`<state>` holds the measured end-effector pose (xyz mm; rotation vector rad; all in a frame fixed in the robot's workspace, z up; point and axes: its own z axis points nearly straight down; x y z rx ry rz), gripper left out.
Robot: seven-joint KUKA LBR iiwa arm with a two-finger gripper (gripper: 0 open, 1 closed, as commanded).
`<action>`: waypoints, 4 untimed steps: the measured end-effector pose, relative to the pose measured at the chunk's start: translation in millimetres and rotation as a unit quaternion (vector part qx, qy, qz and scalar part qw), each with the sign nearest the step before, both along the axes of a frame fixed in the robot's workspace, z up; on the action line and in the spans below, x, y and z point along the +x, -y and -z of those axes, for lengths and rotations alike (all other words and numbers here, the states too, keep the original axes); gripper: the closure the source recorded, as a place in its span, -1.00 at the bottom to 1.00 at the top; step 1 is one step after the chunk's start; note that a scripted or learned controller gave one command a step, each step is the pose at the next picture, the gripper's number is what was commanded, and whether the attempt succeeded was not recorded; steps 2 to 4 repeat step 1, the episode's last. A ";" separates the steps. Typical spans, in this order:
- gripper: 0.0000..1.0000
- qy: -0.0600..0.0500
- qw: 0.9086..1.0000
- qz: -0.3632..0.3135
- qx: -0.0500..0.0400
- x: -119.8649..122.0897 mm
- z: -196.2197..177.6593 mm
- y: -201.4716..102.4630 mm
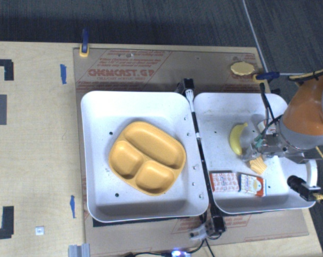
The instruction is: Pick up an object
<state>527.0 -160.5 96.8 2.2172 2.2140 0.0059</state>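
In the right bin (220, 105) a yellow banana-shaped piece (236, 139) lies near the middle. A small yellow wedge (258, 166) rests just below and to its right. Two red-and-white printed packets (224, 182) (252, 185) lie flat along the bin's near wall. My gripper (256, 146) hangs low over the bin, right beside the banana piece and just above the wedge. The grey arm with its orange band (307, 111) comes in from the right. Nothing shows as held.
The left bin (92, 143) holds a large yellow three-compartment tray (145, 157). A dark divider rail (196, 138) runs between the bins. A yellow disc (243, 68) lies on the board behind the right bin. Cables (266, 108) hang near the arm.
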 end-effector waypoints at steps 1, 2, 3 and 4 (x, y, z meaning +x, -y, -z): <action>1.00 -0.003 1.000 -0.001 0.002 18.9 -79.7 -43.8; 1.00 -0.003 1.000 -0.001 0.002 18.9 -79.7 -43.8; 1.00 -0.003 1.000 -0.001 0.002 18.9 -79.7 -43.8; 1.00 -0.003 1.000 -0.001 0.002 18.9 -79.7 -43.8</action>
